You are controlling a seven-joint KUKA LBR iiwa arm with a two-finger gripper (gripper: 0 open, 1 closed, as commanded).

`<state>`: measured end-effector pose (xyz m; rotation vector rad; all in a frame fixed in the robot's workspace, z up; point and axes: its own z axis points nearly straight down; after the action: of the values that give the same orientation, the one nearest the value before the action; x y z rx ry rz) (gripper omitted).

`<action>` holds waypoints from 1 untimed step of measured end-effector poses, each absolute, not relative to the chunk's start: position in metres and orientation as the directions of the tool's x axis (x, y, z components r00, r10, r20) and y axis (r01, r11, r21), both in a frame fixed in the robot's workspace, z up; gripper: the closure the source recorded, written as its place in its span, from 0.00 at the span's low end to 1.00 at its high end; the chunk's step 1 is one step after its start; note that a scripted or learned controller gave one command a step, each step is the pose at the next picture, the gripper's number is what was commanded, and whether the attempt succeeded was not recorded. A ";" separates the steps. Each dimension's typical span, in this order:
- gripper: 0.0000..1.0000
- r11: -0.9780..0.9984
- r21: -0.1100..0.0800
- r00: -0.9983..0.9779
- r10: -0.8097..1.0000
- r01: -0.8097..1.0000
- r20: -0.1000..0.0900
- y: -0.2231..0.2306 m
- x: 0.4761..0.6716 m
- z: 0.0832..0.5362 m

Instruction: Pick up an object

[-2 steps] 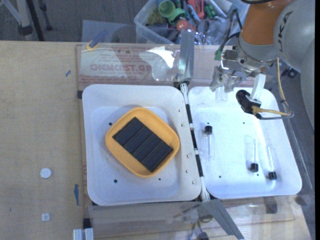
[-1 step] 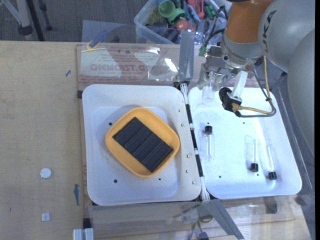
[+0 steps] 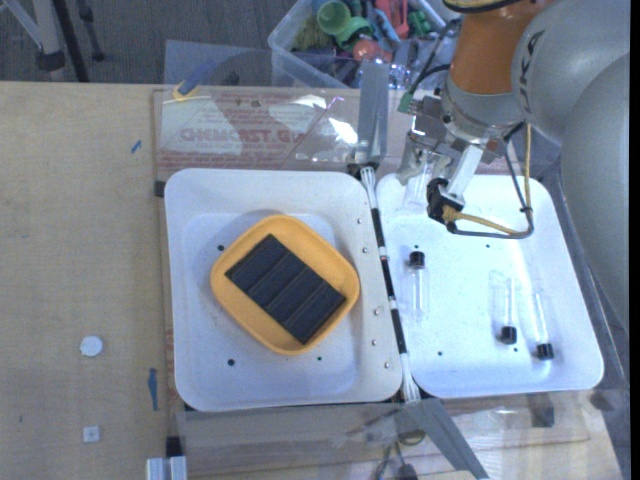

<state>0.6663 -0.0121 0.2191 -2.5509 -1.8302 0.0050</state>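
The claw [image 3: 420, 166] hung over the back end of the right bin [image 3: 460, 340], close to the side where it meets the left bin [image 3: 190, 230]. I could not tell if the claw was open or closed, and I saw nothing in its grip. The closest thing to grab was a clear tube [image 3: 416, 288] with a black cap, lying flat just in front of the claw. A second tube [image 3: 500, 303] and a third tube [image 3: 538, 318] lay side by side further right. In the left bin sat a yellow tray [image 3: 275, 225] with a dark ridged block [image 3: 285, 283] on it. I think the pick had not started yet. Next the claw would need to go down over one thing and close on it. The tubes were see-through and hard to make out on the white. The arm [image 3: 560, 58] hid the right bin's back corner.
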 end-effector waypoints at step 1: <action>1.00 -0.319 -0.001 0.319 0.948 0.948 -0.002 -0.012 0.667 0.229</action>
<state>0.6670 -0.0118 0.2293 -2.5517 -1.8335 0.0034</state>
